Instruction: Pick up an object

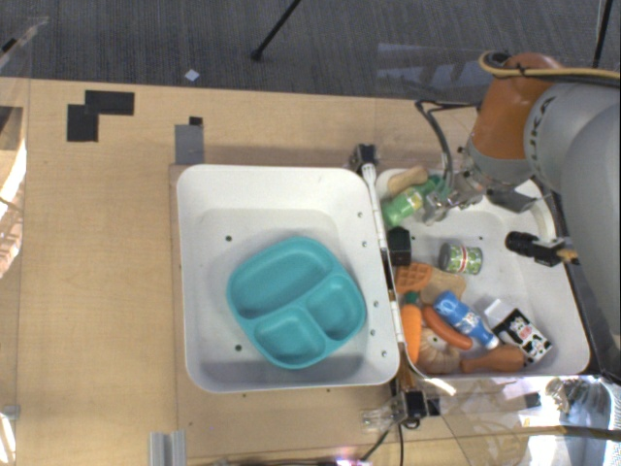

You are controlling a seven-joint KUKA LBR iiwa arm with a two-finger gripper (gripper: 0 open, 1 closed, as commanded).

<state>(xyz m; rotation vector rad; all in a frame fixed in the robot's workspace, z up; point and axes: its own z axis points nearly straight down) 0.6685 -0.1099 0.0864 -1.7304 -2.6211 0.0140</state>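
One tool: the tool (448,202) hangs low over the far end of the right bin, at the end of the grey arm (572,144) with its orange band (509,105); its metal parts blur together, so whether the fingers are apart or together cannot be told, and nothing can be seen between them.
Nearest object: one green bottle (405,205) lies just beside the tool, toward the wall shared by the bins, with a pale beige item (408,177) at the bin's far corner, too small to identify.
Next out: one green can with a light label (461,258) lies near the middle of the right bin.
Near-end heap: a waffle-like piece (419,280), one carrot (412,326), one sausage (452,330), one blue packet (464,316), one brown item (495,360) and one black-and-white carton (524,333) lie crowded and overlapping; what lies under them is hidden.
Bins: two white bins side by side on the bench (87,289), the right bin (548,289) partly covered by the arm on its outer side.
Left bin: the left bin (209,212) holds one teal plate with three compartments (296,302).
Bench far-left corner: black marks (97,113) on the wood.
Cut off: cables and a clip (412,408) at the bench's near edge run out of sight.
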